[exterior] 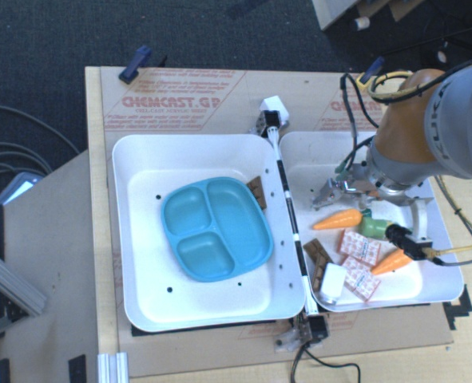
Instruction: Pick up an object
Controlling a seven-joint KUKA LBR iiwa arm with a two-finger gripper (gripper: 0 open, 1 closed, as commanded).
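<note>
Dark carpet surrounds the tabletop (188,94), where my gripper (349,191) hangs low in the right bin (315,146), just above the carrot (337,219) I judge my likeliest target; I cannot tell its opening.

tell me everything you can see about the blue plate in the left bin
The blue plate is a light blue, rounded-rectangle tray that looks like smooth plastic. Raised ridges split it into three compartments: one long one on the right side and two smaller ones on the left. All three look bare. It lies flat, right side up, turned at a slant, near the middle of the left bin. Its upper right corner lies close to a small brown piece by the divider; whether they touch is unclear.
</note>
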